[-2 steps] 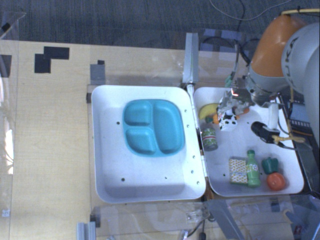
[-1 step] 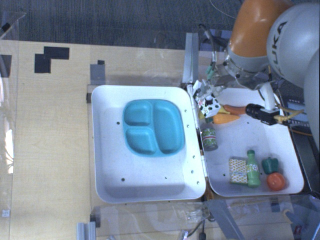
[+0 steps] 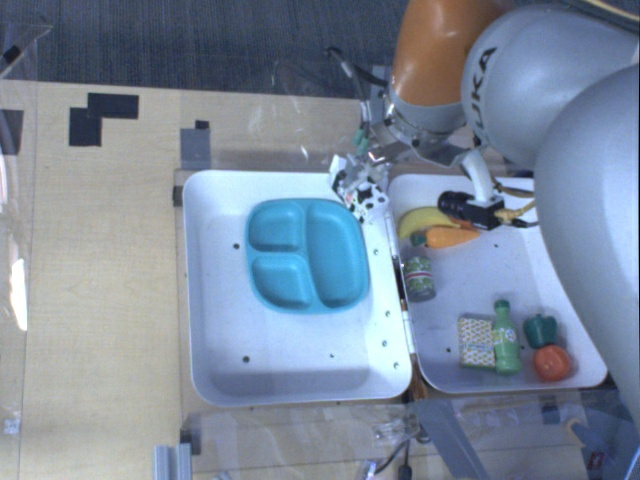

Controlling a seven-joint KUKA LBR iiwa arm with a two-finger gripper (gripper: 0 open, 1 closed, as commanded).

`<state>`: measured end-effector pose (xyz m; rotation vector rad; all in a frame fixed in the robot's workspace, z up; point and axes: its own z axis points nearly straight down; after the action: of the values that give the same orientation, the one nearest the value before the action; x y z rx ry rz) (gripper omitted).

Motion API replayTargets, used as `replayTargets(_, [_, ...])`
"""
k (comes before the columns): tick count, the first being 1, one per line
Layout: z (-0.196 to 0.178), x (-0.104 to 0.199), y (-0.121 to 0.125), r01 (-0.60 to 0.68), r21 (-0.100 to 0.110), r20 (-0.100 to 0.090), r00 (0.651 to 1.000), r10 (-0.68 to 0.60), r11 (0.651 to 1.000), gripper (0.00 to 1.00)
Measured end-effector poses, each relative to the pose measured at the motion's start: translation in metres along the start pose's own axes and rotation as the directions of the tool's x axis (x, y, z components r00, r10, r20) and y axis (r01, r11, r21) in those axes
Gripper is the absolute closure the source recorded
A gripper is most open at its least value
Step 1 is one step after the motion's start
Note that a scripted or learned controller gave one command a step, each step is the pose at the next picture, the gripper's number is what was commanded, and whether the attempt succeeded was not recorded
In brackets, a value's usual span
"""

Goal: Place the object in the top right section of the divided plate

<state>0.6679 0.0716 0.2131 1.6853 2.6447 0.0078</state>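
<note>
The tool [image 3: 360,183] is hovering just beyond the blue divided plate's [image 3: 305,255] far right corner, gripping a small black-and-white object [image 3: 366,199] between its fingers.

Bench [image 3: 100,268] with two white bins [image 3: 215,348]

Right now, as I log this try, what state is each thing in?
Divided plate: flat in the left bin, sections bare.
Gripper: over the bins' shared edge, a small black-and-white object at its tip.
Can: upright.
Green bottle: lying down.
Banana: lying beside the carrot.
</note>
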Motion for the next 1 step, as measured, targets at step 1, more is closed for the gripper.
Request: replayTargets(1, [0.0162, 0.0559, 0.0266, 0.073, 0.003, -0.004, 0.997, -0.073, 0.997, 1.0])
